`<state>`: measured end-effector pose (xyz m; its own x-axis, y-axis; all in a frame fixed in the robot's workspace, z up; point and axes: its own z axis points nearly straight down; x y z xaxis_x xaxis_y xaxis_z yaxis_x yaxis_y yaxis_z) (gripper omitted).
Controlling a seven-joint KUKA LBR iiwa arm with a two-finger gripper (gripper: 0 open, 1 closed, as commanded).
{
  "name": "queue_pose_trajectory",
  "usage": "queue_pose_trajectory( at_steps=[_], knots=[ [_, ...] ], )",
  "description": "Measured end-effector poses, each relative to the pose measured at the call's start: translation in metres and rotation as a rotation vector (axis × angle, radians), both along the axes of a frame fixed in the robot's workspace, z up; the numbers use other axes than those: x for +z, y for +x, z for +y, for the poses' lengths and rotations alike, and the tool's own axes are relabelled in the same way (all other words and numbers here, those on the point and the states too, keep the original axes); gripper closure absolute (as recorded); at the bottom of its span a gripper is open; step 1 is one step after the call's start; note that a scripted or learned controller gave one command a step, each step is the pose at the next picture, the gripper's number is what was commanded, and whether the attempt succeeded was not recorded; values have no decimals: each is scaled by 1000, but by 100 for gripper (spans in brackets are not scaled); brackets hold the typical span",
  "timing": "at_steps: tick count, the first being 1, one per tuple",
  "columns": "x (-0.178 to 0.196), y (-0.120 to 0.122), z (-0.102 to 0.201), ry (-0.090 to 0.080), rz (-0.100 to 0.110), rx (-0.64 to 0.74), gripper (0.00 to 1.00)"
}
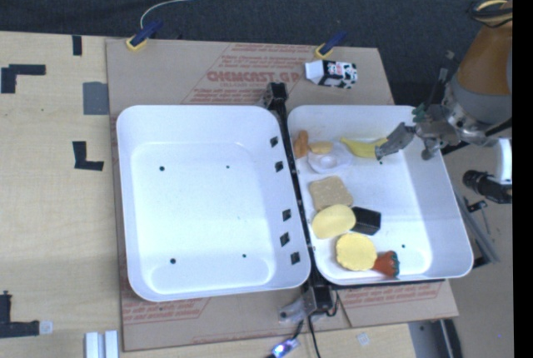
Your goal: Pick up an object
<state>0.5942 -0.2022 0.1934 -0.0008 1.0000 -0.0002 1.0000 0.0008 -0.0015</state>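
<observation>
Red letters on the brown cardboard [250, 75] read "CHEMCAST". The pincer [390, 146] hung by a banana [363, 147]; I cannot tell its state.

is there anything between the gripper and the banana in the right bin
Nothing visible does. The gripper sits right beside the banana at the far side of the right bin, with bare bin floor around them. The other food pieces lie nearer the bin's left wall.

Grey arm [479, 90] reaching in from the right, orange band above wrist; gripper [390, 146] angled low leftward
</observation>
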Motion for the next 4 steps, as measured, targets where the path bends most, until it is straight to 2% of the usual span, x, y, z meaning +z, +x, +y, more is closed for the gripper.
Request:
queue_pose_trajectory(
  at_steps=[1,2,3,4],
  knots=[
    [-113,-50,49,1,0,-2,0],
    [-108,-21,63,-1,-3,2,0],
    [-108,-87,98,1,1,-1,0],
    [-99,-85,97,-1,0,0,100]
  ],
)
